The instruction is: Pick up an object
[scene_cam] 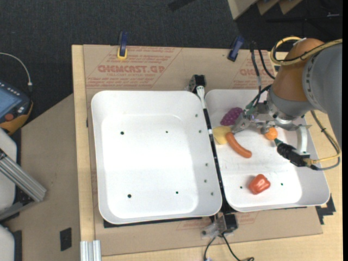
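The desk (163, 64) carries two white bins: the left bin (109, 145) and the right bin (304, 192), which holds all the objects. The arm (304, 75) reaches in from the right and hangs over the right bin's upper half, its end effector (255, 119) low among the things there. How far it is open cannot be told; the wrist body hides the tips, and nothing can be seen held.

Largest of the objects is the sausage (239, 145), lying slantwise just below and left of the end effector. The red pepper (259, 184) sits well apart, toward the near edge. The purple grapes (232, 115) lie just left of the end effector, near touching. A yellow piece (220, 135) rests against the divider beside the sausage. A small orange piece (271, 134) shows just right of the end effector, under the wrist.

To do the pick well, settle on one target: the grapes or the sausage look closest. Centre over it, align across its narrow side, and avoid nudging neighbours, since the cluster is tight.
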Robot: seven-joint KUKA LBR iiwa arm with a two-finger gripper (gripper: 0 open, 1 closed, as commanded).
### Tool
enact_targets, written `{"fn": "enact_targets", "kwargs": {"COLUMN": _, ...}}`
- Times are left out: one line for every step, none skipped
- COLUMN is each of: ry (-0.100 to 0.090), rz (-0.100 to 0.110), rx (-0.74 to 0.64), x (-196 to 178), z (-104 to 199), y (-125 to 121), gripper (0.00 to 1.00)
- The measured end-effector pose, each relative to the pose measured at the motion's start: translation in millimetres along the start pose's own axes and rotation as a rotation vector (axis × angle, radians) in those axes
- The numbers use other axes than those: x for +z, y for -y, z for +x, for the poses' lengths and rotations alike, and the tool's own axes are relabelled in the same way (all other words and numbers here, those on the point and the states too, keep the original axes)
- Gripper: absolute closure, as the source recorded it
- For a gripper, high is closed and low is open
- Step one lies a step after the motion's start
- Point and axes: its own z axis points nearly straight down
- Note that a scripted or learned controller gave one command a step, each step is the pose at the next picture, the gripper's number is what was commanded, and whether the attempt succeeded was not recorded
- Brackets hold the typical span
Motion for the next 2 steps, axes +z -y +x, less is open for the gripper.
{"fn": "enact_targets", "kwargs": {"ry": -0.001, "rz": 0.003, "rx": -0.001, "x": 0, "z": 24, "y": -45, "gripper": 0.00}}
{"fn": "enact_targets", "kwargs": {"ry": -0.003, "rz": 0.014, "rx": 0.013, "x": -62, "z": -6, "y": 123, "gripper": 0.00}}
